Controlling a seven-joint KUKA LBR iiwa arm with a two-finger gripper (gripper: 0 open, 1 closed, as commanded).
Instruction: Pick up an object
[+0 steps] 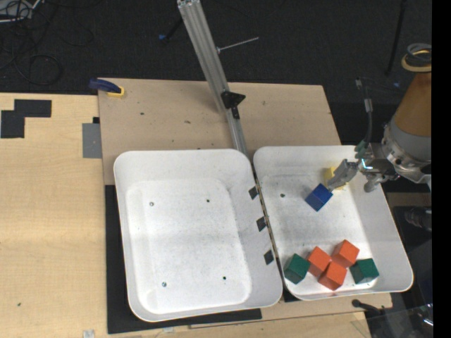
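Two white bins on the bench; the right bin has a blue cube near its middle, with a yellow piece just behind it. Gripper sits over the bin's upper right, one finger reaching toward the yellow piece and blue cube (can't tell its opening or whether it grips anything). Three orange cubes and two green cubes cluster at the near edge.

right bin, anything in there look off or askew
One oddity: the blue cube sits alone mid-bin, turned cornerwise, near the gripper. The orange and green cubes huddle in the right white bin's near corner.
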